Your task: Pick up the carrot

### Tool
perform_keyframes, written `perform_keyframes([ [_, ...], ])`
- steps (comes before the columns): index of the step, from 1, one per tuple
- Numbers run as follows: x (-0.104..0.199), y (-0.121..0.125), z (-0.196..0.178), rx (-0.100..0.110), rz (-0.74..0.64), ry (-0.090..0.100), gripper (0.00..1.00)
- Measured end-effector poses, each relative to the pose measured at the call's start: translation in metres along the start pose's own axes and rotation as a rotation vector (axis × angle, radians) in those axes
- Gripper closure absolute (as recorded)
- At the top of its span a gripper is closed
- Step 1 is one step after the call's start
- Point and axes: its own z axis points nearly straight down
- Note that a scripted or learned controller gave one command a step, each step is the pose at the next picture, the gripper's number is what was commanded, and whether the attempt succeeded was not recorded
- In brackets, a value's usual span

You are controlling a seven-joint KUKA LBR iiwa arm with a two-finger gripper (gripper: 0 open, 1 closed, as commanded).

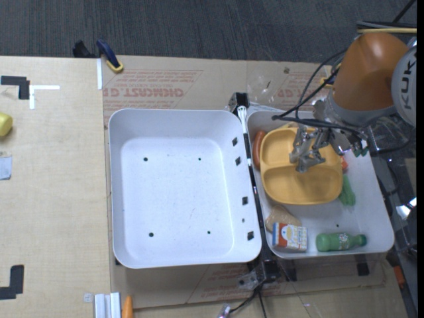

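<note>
The carrot (343,166) shows as a small orange piece at the right rim of a yellow dish (301,185) in the right bin (379,211), with a green leafy end (348,194) just below it; most of it is hidden by the dish. My gripper (307,159) hangs over the upper middle of the dish, left of the carrot, open, with nothing between its fingers. A reddish-orange long piece (257,147) lies along the dish's left side.
In the right bin's front lie a small carton (290,236), a tan lump (281,216) and a green bottle (340,242). The left bin (175,187) sits beside it. Cables run from the arm (371,71) across the bin's back edge.
</note>
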Motion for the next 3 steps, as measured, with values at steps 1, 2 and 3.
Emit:
perform_keyframes([
  [1,-0.064,0.078,-0.059,0.006,-0.145,-0.011,1.00],
  [2,-0.064,0.078,-0.059,0.006,-0.144,-0.011,0.00],
  [3,-0.018,0.019,0.038,0.007,-0.053,-0.014,0.00],
])
